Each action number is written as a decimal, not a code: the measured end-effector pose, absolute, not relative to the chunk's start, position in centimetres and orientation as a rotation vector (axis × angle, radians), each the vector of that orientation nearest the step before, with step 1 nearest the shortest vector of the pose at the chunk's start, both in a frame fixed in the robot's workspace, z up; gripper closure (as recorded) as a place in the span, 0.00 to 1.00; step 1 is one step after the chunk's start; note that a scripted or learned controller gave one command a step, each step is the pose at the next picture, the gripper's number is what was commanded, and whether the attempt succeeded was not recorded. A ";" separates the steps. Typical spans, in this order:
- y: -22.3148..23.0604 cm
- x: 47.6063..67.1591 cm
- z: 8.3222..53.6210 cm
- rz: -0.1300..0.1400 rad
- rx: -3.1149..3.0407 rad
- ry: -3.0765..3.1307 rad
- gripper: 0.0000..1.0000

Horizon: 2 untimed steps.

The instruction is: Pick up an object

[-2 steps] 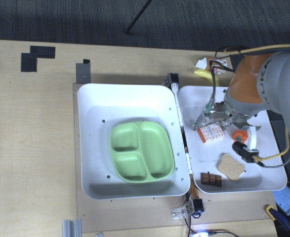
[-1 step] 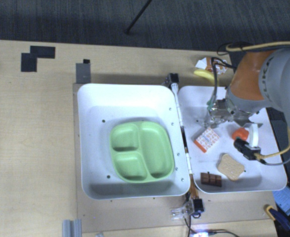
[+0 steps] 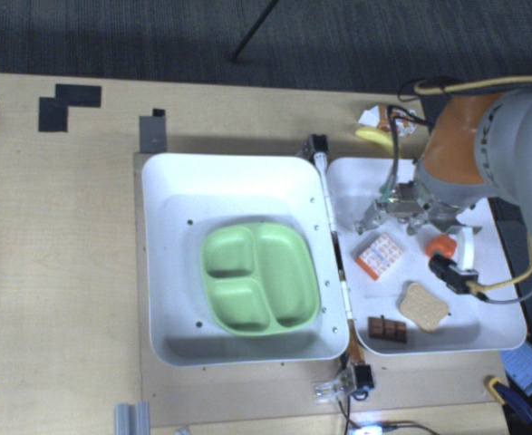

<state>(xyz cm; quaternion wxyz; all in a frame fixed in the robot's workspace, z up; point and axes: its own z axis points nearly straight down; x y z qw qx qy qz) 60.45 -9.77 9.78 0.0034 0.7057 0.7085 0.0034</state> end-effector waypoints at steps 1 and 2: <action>-9.7 51.6 8.7 0.006 2.217 2.219 0.00; -9.7 51.9 9.8 0.013 2.211 2.218 1.00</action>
